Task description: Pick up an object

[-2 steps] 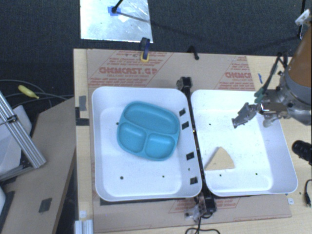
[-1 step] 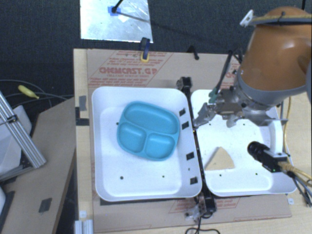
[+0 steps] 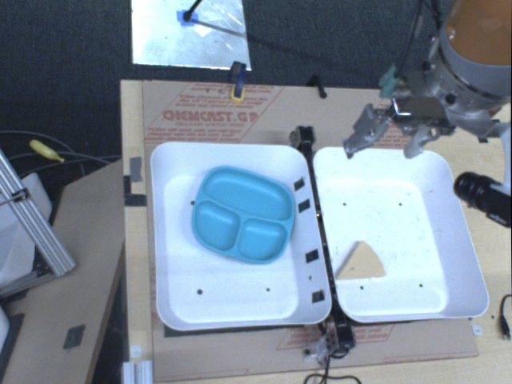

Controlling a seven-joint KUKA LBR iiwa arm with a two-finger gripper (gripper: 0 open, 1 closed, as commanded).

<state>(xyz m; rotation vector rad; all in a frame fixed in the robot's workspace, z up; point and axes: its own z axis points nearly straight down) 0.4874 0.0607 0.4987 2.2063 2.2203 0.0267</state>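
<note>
A tan wedge-shaped piece [image 3: 362, 262] lies flat near the front left of the right bin [image 3: 436, 214]. A blue divided plate [image 3: 242, 214] rests in the middle of the left bin [image 3: 180, 238]. My gripper [image 3: 386, 140] hangs above the far edge of the right bin, well back from the wedge, with its two grey fingers spread apart and nothing between them.
The two white bins sit side by side on a cardboard sheet [image 3: 210, 114], joined by a black hinge strip [image 3: 312, 214]. A reflective metal sheet [image 3: 192, 22] lies beyond the bench. Aluminium framing [image 3: 28, 222] stands at the left.
</note>
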